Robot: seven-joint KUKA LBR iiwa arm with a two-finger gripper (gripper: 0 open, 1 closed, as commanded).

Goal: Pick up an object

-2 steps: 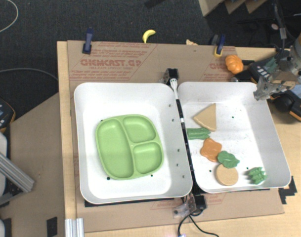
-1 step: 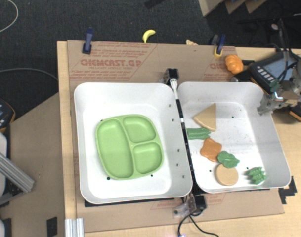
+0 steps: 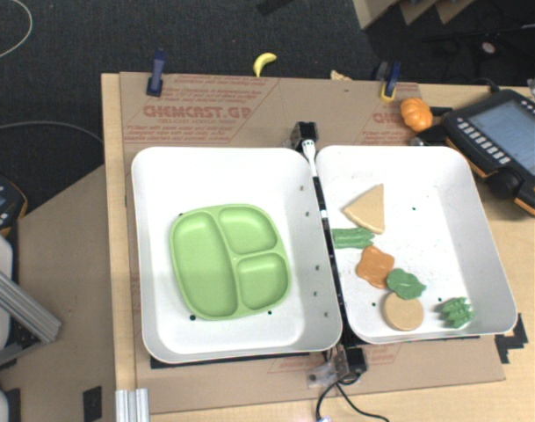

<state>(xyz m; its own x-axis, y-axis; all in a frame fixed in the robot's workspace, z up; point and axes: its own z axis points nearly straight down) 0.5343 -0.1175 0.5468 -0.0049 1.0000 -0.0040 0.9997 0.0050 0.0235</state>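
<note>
The right bin (image 3: 443, 170) holds several toy food pieces. A tan wedge (image 3: 366, 208) lies toward the bin's left side. Just below it rests a flat green strip (image 3: 351, 237). An orange piece (image 3: 373, 265) touches a dark green leaf (image 3: 405, 282), and a round tan disc (image 3: 402, 312) sits under that leaf. A small green broccoli-like piece (image 3: 455, 311) lies near the bin's front right corner. In the left bin (image 3: 162, 178) sits a light green divided plate (image 3: 230, 258).
A black handheld pendant (image 3: 500, 139) lies at the right edge of the bench. An orange toy (image 3: 415, 113) and a yellow banana-shaped toy (image 3: 264, 61) sit behind the bins. Blue clamps (image 3: 155, 75) hold the brown board at the back.
</note>
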